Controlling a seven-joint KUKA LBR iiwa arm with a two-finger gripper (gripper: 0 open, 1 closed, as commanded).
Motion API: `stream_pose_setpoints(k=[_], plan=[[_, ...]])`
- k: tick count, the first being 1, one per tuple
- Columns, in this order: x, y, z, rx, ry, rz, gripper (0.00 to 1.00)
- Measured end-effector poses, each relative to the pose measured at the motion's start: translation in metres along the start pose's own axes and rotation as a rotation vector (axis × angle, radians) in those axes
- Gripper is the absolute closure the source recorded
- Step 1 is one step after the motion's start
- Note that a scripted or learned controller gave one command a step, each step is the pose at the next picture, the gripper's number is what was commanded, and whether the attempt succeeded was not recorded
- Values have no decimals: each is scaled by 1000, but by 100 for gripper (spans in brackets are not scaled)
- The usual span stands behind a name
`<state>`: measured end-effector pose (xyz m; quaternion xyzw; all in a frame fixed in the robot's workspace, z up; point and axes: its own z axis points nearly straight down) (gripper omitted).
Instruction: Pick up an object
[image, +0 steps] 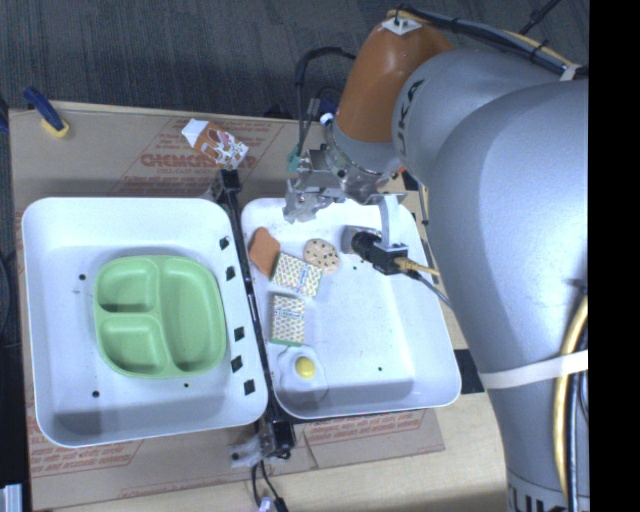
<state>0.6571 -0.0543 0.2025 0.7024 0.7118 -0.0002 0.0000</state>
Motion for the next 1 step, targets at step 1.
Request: stream_pose_setpoints(k=[1], plan=[[85,-49,-9,3,1,5,100]])
